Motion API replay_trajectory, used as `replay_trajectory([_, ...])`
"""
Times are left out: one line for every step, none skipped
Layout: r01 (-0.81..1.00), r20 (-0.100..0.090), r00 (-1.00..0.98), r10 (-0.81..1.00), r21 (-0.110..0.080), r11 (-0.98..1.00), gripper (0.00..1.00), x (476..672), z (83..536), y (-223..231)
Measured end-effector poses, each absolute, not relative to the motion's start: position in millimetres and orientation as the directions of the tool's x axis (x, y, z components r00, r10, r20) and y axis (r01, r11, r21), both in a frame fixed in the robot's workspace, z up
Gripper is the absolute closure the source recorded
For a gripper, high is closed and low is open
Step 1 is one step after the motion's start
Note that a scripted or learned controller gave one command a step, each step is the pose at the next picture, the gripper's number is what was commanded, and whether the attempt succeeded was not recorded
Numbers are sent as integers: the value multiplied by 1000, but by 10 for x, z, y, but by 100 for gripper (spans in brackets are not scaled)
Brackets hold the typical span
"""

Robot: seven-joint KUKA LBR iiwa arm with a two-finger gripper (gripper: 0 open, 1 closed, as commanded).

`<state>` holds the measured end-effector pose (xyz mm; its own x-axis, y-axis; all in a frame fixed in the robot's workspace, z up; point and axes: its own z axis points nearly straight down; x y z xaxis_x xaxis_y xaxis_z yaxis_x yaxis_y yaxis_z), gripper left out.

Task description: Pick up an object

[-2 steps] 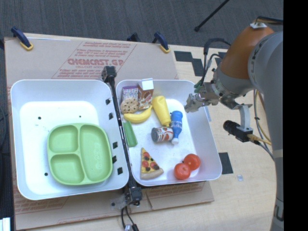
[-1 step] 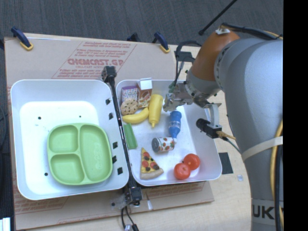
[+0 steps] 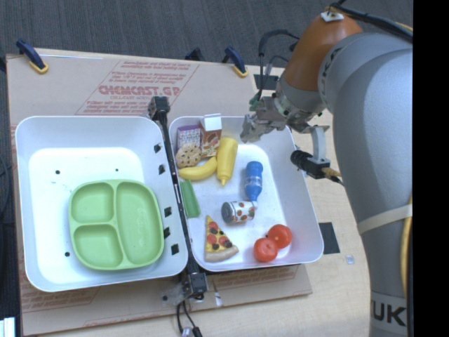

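Mustard bottle [image 3: 226, 159] lies in right bin [image 3: 303, 209], upper part, touching banana [image 3: 198, 170]. Looks light, stiff, slick plastic; best gripped across mid-body. Gripper [image 3: 250, 129] hovers just beside it at bin's top edge; finger spread impossible to tell.

Objects for picking, gathered in the right bin [image 3: 303, 209], right of the frame's centre.

At upper left a cookie packet [image 3: 188, 140] and a small brown carton [image 3: 211, 133] are seen, with a yellow mustard bottle [image 3: 226, 159] beside them and a banana [image 3: 197, 170] below. A blue bottle [image 3: 252, 180] is laid at centre, a small can [image 3: 238, 211] on its side beneath. A green piece [image 3: 190, 197] lies against the left wall, a pizza slice [image 3: 218, 240] at lower left, two tomatoes [image 3: 271, 243] at lower right.
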<state>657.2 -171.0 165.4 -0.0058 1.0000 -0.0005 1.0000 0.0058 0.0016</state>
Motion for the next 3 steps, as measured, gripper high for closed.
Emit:
replay_trajectory([1000, -1, -4, 1000, 0, 4, 100, 6567, 1507, -2112])
replay_trajectory([1000, -1, -5, 1000, 1, 5, 0, 6570, 1508, -2105])
replay_trajectory([1000, 2, -9, 1000, -2, 9, 0, 5925, 1923, -850])
